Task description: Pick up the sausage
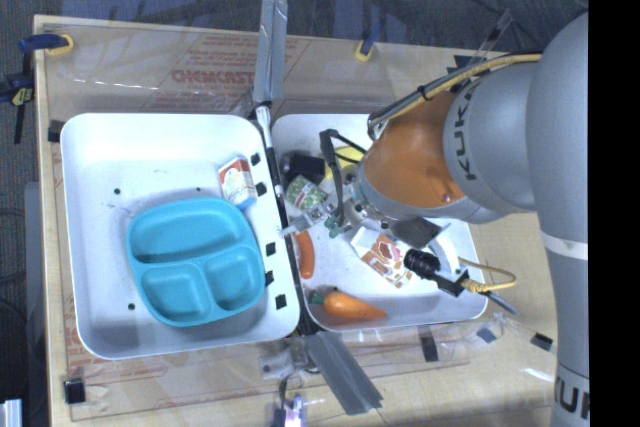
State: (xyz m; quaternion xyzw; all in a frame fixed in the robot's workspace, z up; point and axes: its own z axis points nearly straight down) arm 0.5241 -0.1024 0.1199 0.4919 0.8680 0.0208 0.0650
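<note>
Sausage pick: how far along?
Done: the arm has reached over the right white bin. In hand: nothing visible; the small reddish-orange sausage lies on the bin floor by the divider, above the orange carrot. The tool sits just right of it. Left: grasp and lift.

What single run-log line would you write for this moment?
arm: over right bin | gripper: near bin's left side | sausage: lying in right bin, not held | carrot: at front wall | blue tray: left bin
</note>
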